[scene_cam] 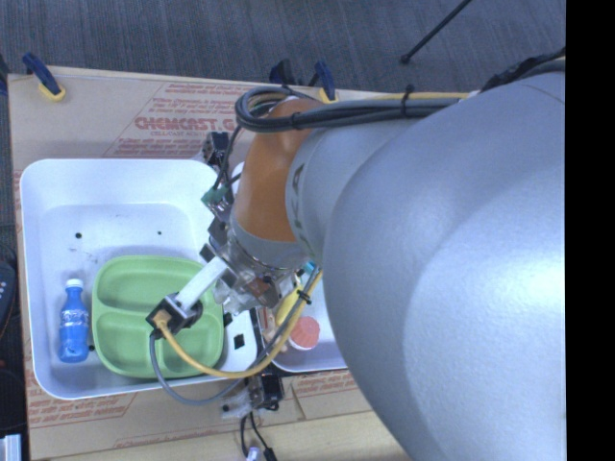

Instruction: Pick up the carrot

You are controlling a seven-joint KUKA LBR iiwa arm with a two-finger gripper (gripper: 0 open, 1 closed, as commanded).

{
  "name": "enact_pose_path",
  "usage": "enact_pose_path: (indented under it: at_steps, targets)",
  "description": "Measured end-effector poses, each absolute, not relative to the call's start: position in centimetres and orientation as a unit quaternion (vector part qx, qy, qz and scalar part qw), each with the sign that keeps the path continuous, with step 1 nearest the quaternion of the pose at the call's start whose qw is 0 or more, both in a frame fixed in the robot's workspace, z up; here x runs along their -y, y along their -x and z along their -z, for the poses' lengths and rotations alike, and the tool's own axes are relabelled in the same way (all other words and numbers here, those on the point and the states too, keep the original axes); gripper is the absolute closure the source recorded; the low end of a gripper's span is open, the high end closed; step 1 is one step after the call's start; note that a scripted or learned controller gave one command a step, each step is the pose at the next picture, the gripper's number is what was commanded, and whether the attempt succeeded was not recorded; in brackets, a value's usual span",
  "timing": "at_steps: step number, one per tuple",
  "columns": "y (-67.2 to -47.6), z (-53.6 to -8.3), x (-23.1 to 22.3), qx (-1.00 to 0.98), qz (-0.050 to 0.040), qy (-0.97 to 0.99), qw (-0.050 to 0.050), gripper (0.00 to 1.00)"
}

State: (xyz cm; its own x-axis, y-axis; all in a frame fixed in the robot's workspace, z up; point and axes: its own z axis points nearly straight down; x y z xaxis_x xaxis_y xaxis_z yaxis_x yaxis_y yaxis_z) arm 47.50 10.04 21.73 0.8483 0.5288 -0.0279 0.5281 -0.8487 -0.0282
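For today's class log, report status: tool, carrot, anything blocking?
Tool under the arm, state unreadable. Carrot not sighted. Green tray and blue bottle in left bin.

The arm (432,257) covers nearly all of the right bin (322,358), leaving a strip of its near rim and a sliver of a round orange-pink thing (306,333), too little to identify. The tool sits under the wrist, its fingers hidden. The arm also hides the left bin's (38,257) right wall and the green divided tray's (135,305) right edge.
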Motion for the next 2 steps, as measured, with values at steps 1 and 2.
enact_pose_path:
  at_steps: [1, 2]
  targets:
    - [-47.5, -22.6, -10.2, 0.281, -0.0219, 0.959, 0.012, 1.00]
    - [-47.4, -21.4, -13.5, 0.275, -0.0079, 0.962, 0.002, 1.00]
